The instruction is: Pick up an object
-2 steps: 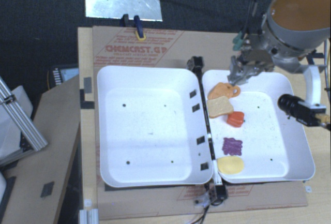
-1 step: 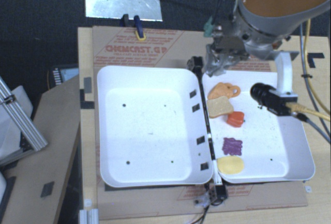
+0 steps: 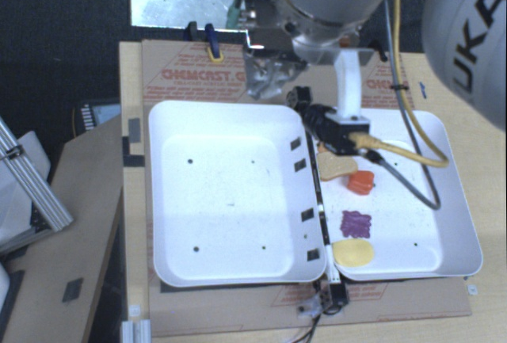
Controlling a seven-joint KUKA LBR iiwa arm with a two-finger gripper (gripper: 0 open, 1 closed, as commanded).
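Four small things lie in the bin on the right of the frame point(image 3: 432, 242), and none of them has been lifted, so the task looks barely started. Near the divider sits a flat tan piece point(image 3: 337, 168), with an orange lump point(image 3: 360, 182) just beside it on its lower right. Further down the frame are a purple scrap point(image 3: 356, 223) and, near the bin's bottom edge, a yellow disc point(image 3: 353, 253). The bin on the left of the frame point(image 3: 222, 199) shows bare white floor with a few dark specks.

The tool point(image 3: 265, 80) hangs in the upper middle of the frame, over the printed cardboard sheet point(image 3: 198, 74) just beyond the left bin's far rim, well apart from all four things. It is blurred, and I cannot tell whether it is open or closed; nothing appears in its grip. By my reckoning everything is left to do: choosing a thing, coming down over the right-hand bin, gripping and raising it.
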